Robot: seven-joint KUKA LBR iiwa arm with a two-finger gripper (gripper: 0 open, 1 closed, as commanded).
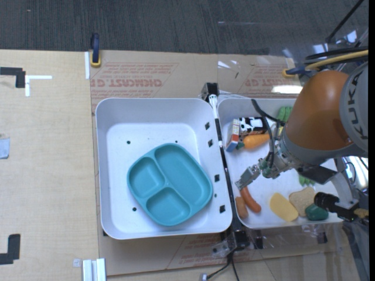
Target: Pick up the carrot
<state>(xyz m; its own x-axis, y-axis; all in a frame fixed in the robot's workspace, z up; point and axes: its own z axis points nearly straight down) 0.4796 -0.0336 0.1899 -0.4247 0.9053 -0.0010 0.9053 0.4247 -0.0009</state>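
Observation:
The carrot [256, 140], a short orange piece, lies in the upper left part of the right bin [258, 222], touching a black-and-white cow-patterned item [246, 126]. My gripper [248, 178] hangs low over the same bin, below the carrot and apart from it, just above two reddish sausages [248, 201]. Nothing visible sits in it. The grey arm with its orange band [319, 113] covers the bin's right side.
The left bin [111, 157] holds a teal divided plate [170, 183]. In the right bin lie a yellow piece [283, 207], a bread slice [302, 199], a dark green item [317, 213] and a green item [285, 113] at the back.

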